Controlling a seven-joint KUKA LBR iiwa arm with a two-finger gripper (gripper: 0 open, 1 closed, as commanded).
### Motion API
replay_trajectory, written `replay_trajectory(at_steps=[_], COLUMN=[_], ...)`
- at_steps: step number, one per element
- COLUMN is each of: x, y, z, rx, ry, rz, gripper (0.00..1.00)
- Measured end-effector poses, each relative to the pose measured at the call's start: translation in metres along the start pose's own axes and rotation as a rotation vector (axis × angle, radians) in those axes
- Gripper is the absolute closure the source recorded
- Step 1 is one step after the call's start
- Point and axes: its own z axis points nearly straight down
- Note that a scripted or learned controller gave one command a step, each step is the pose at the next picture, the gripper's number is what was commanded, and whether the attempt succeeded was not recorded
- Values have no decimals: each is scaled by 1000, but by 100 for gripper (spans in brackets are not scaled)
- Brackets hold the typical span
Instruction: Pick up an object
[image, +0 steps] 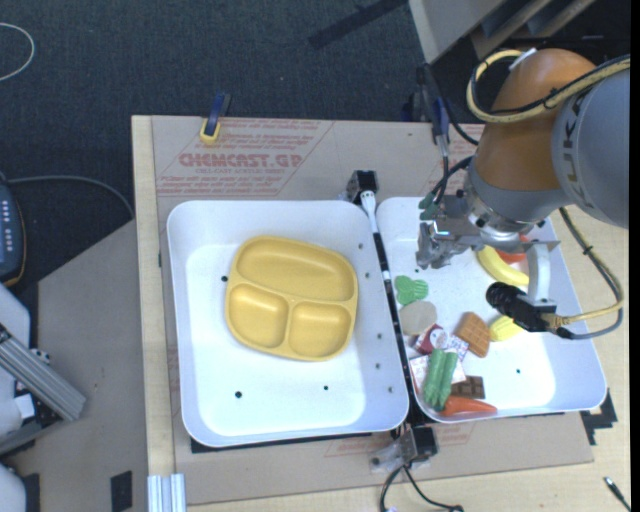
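Far to the left of the jaws (437, 252), a yellow moulded plastic tray with three compartments (291, 297) lies alone in the left shallow white bin (195, 330). The jaws hang over the upper left part of the right shallow white bin (570, 375); whether they are parted or clenched cannot be told from above, and nothing is visible between them. Just below the jaws sits a small green toy piece (410, 290), the nearest candidate, with a pale rounded piece (417, 318) beneath it. Lower still lie a green cylindrical item (439, 374) and an orange carrot-shaped toy (468, 407). To the right of the jaws a yellow plastic banana (499, 268) runs with its long axis slanting down and right, partly under the wrist. A short descent looks sufficient for the green piece.
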Motion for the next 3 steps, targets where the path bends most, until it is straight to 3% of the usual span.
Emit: replay_trajectory(at_steps=[1, 2, 3], x=[3, 10, 6], y=[7, 15, 3], z=[-19, -7, -18], rx=[-8, -5, -3], ry=[-1, -1, 0], rz=[-3, -3, -1], gripper=[100, 100, 100])
